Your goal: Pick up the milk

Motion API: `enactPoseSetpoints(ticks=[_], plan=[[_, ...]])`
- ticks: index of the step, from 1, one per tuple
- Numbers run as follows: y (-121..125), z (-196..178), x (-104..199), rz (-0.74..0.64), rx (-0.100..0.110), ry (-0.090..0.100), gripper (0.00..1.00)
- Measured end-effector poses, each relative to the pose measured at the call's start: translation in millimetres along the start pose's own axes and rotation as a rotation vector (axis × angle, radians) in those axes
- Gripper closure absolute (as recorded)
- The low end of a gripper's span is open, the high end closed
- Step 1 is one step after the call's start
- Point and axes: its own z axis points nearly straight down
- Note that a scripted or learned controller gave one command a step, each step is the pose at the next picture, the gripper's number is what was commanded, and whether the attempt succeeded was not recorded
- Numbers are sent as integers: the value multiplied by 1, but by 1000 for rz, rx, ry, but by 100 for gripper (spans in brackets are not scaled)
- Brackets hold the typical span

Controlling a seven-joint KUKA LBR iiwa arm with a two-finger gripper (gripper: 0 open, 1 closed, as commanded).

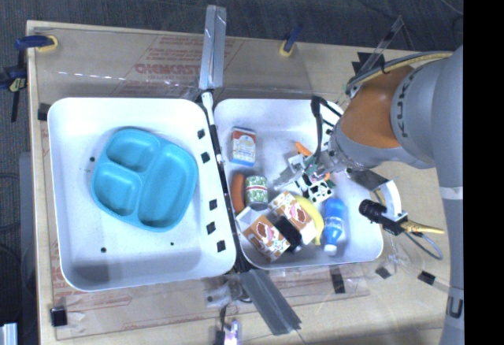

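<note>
We see two white bins side by side on the surface (118,60). The left bin (71,257) holds a blue tray (146,176) with three sections. The right bin (268,111) holds many small things. The milk (243,146), a small carton with red on top, stands near the bin's upper left part, apart from the pile. Below it lie a green-labelled can (256,190) and an orange sausage-like thing (238,192) just beside it. Lower down are two colourful boxes (277,229) held by a black band, a yellow banana (312,217) and a blue bottle (333,225) with a white cap. The grey arm (429,111) reaches in from the right. Its jaws (313,172) are low in the middle of the bin, over the pile, well apart from the milk. We cannot tell how wide they are.
</note>
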Motion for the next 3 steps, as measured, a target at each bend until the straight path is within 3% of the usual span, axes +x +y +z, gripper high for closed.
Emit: enactPoseSetpoints(ticks=[1, 2, 3], plan=[[4, -15, -2, -5, -8, -7, 100], [4, -14, -2, -7, -7, -6, 0], [5, -25, -3, -11, -8, -9, 100]])
